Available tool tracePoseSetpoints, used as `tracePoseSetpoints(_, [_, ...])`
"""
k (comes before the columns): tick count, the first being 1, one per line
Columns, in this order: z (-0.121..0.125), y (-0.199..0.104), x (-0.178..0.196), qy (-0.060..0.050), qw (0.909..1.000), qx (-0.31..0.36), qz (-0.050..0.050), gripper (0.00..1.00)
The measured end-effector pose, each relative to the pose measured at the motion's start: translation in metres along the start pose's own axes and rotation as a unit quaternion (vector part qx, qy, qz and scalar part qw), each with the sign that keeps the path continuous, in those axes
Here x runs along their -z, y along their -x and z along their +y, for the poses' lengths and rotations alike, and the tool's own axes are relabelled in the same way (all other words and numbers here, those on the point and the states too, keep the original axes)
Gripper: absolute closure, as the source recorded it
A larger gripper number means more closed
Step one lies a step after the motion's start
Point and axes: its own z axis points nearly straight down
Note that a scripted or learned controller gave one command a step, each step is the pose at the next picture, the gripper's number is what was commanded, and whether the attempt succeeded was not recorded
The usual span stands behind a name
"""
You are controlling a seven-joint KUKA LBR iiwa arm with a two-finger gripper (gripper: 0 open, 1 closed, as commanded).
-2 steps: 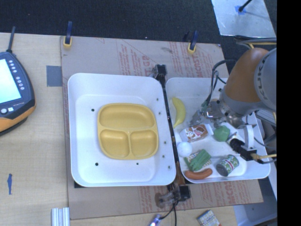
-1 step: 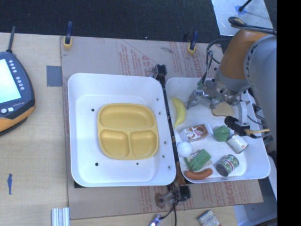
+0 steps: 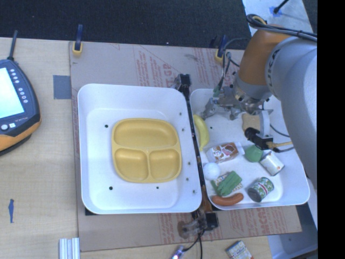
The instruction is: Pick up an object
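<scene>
Arm [image 3: 280,63]: grey with an orange band, reaching in from the right of the frame and covering the upper right corner of the right bin.
Gripper [image 3: 229,106]: low over the upper part of the right bin, near its back rim; whether it is open or closed I cannot tell.
Right bin [image 3: 294,196]: white and shallow, right of centre; its left wall lies against the left bin; bare floor shows between the gripper and the things lower down.
Things in the right bin: a yellow banana [image 3: 201,132] along the left wall; a small packet [image 3: 223,152] in the middle; a white ball [image 3: 211,170] just below the banana; a green leafy piece [image 3: 229,183]; a sausage [image 3: 228,199] at the lower rim; a dark green can [image 3: 261,189] lying at lower right; a green block [image 3: 253,154] and a white cylinder [image 3: 271,163] toward the right wall.
Left bin [image 3: 97,144]: white, centre of the frame, with wide bare floor around a yellow divided tray [image 3: 146,149].
Table [image 3: 38,198]: pale wood with a cardboard sheet [image 3: 135,63] under both bins.
Handheld control unit [image 3: 16,104]: at the left edge, well apart from the bins.
</scene>
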Motion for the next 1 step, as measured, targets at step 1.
tracePoseSetpoints(1, [-0.0008,0.1036,0.0334,0.000,1.0000,-0.001,-0.001,0.00])
